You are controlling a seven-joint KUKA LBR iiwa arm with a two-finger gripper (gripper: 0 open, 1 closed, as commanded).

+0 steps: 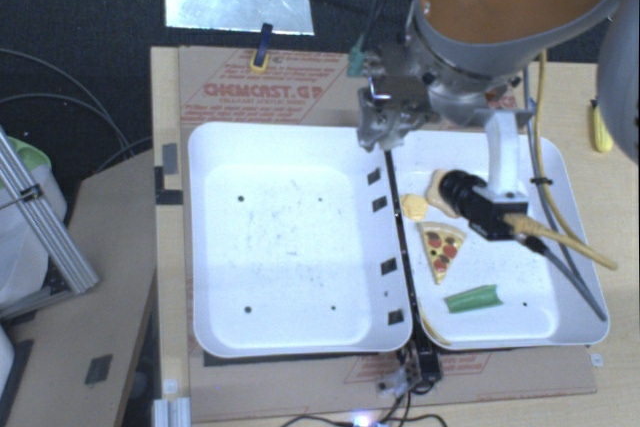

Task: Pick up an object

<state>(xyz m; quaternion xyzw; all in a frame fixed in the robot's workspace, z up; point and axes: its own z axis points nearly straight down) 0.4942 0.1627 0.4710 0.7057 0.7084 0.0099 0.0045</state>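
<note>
While lying flat, pizza slice (442, 250) (red-dotted wedge), hand (385, 130) above bins, grip unclear

Bench (165, 315) surface tan. Brown printed cardboard sheet (260, 90) lies flat on it. Two white bins, left (210, 245) and right (570, 215), sit side by side, touching, on the sheet.

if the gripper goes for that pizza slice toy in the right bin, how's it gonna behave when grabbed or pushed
The pizza slice lies flat on the floor of the right bin, so it will probably slide when pushed rather than roll or tip. It looks thin, so getting a grip on its edges may be hard. It is likely light for its size. A small yellow piece sits close by and could get nudged.
</note>
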